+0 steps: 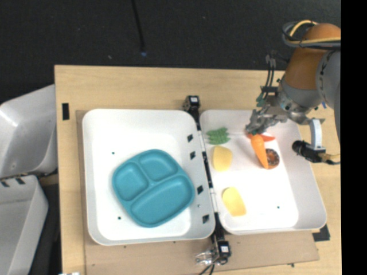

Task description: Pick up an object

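The arm (307, 67) was seen reaching in from the right, its orange band uppermost and its wrist bent down over the far side of the right bin (287, 211). On the desk (132, 87) two white bins lay side by side. A blue sectioned plate (152, 187) was held in the left bin (94, 211). In the right bin a green leafy piece (218, 135) and two yellow pieces, one (222, 158) below the green and one (233, 201) nearer the front, were found left of the arm. An orange carrot (264, 150) lay just under the end effector (258, 126), its top end touching or very nearly touching it. Whether the end effector was spread or pressed together could not be told; no grasp on the carrot could be made out.
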